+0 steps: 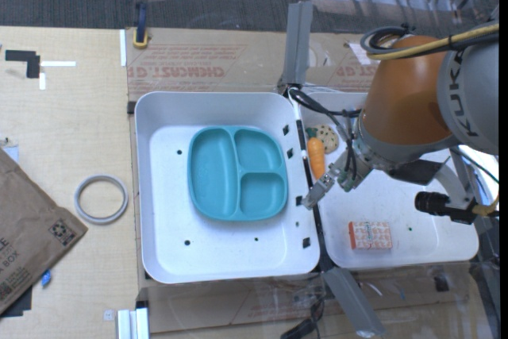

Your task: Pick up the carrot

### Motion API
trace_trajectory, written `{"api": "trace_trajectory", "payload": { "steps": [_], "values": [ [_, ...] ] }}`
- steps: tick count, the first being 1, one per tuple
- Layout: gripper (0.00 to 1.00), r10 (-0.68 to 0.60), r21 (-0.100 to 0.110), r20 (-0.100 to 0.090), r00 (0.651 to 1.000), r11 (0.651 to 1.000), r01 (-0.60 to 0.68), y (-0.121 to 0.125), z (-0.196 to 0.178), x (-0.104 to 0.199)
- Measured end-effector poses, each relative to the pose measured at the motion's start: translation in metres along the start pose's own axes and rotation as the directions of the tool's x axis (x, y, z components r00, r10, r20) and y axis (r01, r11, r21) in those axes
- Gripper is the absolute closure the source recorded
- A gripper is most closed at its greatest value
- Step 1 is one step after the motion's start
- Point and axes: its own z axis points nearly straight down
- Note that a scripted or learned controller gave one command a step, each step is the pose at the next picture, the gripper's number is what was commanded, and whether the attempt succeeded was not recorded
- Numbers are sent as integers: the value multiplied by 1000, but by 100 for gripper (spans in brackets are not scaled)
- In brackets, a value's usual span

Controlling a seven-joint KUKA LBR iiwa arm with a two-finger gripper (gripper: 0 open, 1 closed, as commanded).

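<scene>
The carrot [316,157] is small and orange. It lies in the right bin [421,250], close against that bin's left wall and pointing along it. My gripper [328,183] hangs below the arm's orange band [405,103], just to the right of the carrot's near end and a little in front of it. Nothing shows as held. The wrist hides part of the bin floor behind the gripper.
A speckled round cookie-like item [326,137] lies just behind the carrot. A red and white packet [370,235] sits near the right bin's front. The left bin [159,194] holds a teal divided plate [238,172]. A tape ring [101,197] lies on the bench at left.
</scene>
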Motion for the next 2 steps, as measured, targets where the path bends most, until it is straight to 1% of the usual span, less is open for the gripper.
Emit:
{"api": "trace_trajectory", "payload": {
  "steps": [1, 2],
  "values": [
    [0, 30, 1, -1, 1000, 1000, -30, 0, 0, 34],
    [0, 95, 0, 2, 995, 995, -95, 17, 0, -96]
  ]
}}
